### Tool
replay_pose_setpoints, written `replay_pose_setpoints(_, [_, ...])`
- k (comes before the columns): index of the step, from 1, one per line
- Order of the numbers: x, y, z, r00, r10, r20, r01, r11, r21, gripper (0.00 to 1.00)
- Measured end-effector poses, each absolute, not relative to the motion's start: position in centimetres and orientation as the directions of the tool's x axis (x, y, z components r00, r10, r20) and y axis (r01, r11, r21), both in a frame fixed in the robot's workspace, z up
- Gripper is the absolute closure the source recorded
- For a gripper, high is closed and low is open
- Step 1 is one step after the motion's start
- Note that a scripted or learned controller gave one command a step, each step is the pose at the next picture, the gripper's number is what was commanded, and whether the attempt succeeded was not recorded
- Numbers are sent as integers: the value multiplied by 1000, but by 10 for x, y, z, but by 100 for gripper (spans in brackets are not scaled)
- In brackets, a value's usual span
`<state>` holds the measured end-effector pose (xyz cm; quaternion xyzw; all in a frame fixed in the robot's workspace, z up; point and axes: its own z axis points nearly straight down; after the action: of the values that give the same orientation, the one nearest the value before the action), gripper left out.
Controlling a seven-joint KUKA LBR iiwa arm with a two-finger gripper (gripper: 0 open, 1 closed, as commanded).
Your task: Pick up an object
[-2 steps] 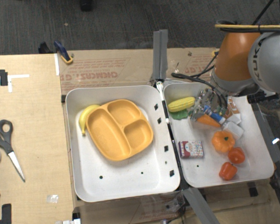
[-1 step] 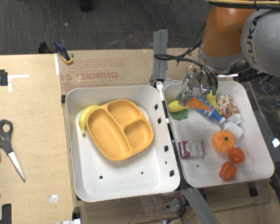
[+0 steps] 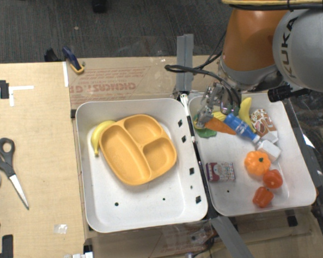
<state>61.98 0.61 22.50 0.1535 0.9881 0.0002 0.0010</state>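
My hand (image 3: 208, 113) sits low at the right bin's (image 3: 296, 196) back-left corner — grip state unclear. Carrot (image 3: 218, 125), bottle (image 3: 240, 126), banana (image 3: 246, 107) crowd beside it; pumpkin (image 3: 257, 163), box (image 3: 220, 172) lie nearer front.

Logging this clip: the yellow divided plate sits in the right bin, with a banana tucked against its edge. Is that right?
Not quite. The camera view shows the plate in the left bin, not the right one. The banana does lie against the plate's edge.
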Motion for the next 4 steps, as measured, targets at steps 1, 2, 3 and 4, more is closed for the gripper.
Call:
replay_pose_setpoints(1, [629,-100,208,-979,203,-4,203,979,-1,100])
replay_pose_setpoints(2, [600,-63,223,-959,283,-2,283,959,1,100])
replay_pose_setpoints(3, [542,-10,244,-956,295,0,295,956,1,100])
replay_pose_setpoints(4, [487,13,244,-971,239,0,239,971,0,100])
